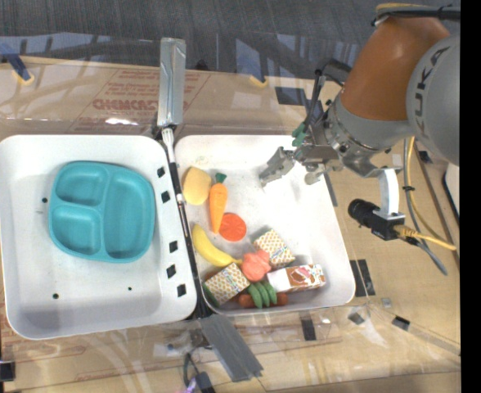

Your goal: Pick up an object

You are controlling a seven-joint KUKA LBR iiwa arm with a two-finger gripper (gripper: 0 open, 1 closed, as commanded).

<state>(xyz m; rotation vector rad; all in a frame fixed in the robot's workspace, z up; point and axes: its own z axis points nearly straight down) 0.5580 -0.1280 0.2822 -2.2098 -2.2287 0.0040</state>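
The tabletop [77, 97], covered in brown card under clear film, carries two shallow white bins side by side. The left bin [20, 301] fills the left half of the frame and holds a teal divided plate [101, 210] lying flat near its middle. The right bin [322, 244] sits at centre right, touching the left one along a shared rim.

The arm [404, 64] enters from the upper right, its orange band above the grey wrist. The gripper [294, 166] hangs over the upper right part of the right bin, above bare white floor. Its two fingers stand apart, so it looks open, and nothing lies between them.

The toy foods crowd the lower left of the right bin, well apart from the gripper. A banana [210, 248] lies slantwise near the left wall, a carrot [217, 203] points downward above it, and a pale yellow lemon [196, 185] sits just beside the carrot. A red round piece [233, 227] rests below the carrot. Small boxes and a peach-coloured piece [256, 264] cluster along the bottom edge.

By my reading the pick has not been made: no object is lifted, and choosing, descending, closing and raising all remain.
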